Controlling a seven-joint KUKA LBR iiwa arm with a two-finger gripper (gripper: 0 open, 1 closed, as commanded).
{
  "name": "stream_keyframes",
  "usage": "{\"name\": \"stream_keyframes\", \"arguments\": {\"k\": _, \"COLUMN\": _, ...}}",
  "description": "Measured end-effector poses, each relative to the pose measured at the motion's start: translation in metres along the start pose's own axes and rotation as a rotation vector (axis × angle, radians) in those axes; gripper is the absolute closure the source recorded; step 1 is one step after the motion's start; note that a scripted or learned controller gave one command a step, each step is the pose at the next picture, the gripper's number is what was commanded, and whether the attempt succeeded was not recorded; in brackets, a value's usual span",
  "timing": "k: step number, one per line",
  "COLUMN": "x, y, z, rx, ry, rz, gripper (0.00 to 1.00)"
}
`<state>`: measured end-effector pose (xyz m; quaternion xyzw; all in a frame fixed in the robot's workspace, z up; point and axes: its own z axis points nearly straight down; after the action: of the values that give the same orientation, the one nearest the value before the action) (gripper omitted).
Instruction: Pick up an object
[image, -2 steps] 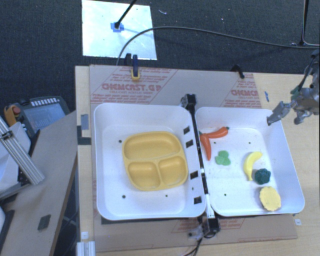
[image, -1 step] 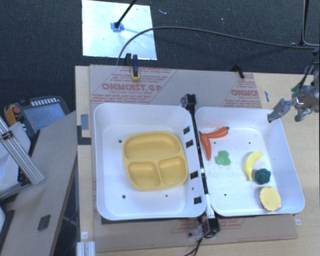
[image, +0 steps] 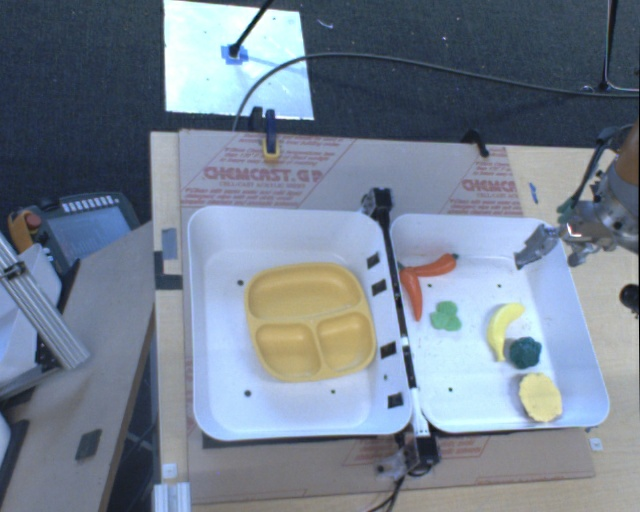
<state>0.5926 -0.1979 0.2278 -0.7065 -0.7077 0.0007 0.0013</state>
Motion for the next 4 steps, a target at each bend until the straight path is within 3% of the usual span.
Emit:
{"name": "stream_keyframes", "arguments": {"k": 2, "x": -0.001, "y": -0.007, "z": 0.102, "rx": -0.001, "ry": -0.001, "rz": 0.001, "gripper": 0.0}}
{"name": "stream_keyframes", "arguments": {"k": 3, "x": -0.002, "y": -0.005, "z": 0.089, "rx": -0.008, "ry": -0.003, "rz": 0.001, "gripper": 1.0}}
{"name": "stream_keyframes", "arguments": {"k": 4, "x": -0.003, "y": 0.007, "z": 0.036, "rx": -0.01, "ry": -0.003, "rz": -0.003, "gripper": 1.0}}
